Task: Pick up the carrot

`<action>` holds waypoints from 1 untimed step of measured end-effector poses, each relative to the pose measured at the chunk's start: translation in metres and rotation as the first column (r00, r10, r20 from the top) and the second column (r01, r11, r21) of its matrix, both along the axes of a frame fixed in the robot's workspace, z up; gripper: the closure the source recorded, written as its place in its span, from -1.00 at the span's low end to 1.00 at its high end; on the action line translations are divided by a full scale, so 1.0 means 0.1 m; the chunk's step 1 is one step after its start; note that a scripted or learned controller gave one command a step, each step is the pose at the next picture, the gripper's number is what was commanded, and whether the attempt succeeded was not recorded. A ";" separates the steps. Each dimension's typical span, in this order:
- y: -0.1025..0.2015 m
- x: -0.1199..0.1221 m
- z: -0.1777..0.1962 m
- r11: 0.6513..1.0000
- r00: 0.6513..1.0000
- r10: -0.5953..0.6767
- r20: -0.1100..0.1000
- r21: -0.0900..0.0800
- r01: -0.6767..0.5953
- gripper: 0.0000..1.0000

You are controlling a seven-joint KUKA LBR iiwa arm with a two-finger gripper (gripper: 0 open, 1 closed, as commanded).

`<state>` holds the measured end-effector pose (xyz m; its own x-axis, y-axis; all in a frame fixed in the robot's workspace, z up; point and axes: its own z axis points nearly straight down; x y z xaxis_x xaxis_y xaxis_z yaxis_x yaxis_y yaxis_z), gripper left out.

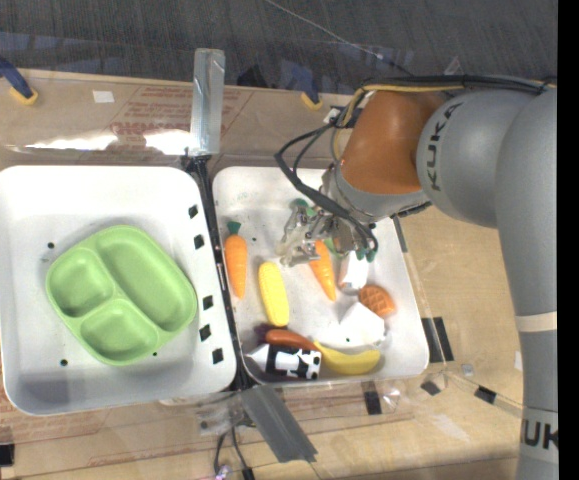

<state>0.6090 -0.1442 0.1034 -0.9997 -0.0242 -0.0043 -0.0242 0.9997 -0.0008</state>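
Reaching in from the right, the arm (489, 158) hangs over the right bin (401, 268), and its gripper (314, 236) sits low among the toy food. A small carrot (324, 270) lies right under the gripper, just below the shiny metal parts. It may be touching them, but the spot is too busy to be sure. The carrot's long side runs on a slant, from its top near the gripper down toward the bottom right of the bin. Whether the gripper is squeezing the carrot or is let go, I cannot tell (the wrist and cables hide that part).

A second carrot (235, 265) with a green top lies by the left wall of the same bin, standing almost straight up and down in the view. It is farther from the gripper. A yellow corn (273, 292) lies between the two carrots. A banana (349, 360), a sausage (289, 339), a little cow toy (295, 363) and a bread roll (377, 300) sit near the bottom. The left bin (9, 268) holds a green plate (119, 293).

I think the small carrot is the one to grab, since it is closest.
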 end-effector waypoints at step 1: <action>0.06 -0.32 1.15 0.993 0.993 0.120 0.009 -0.004 -0.120 1.00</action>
<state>0.5774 -0.1378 0.2188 -0.9895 -0.1441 -0.0128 -0.1440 0.9896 -0.0053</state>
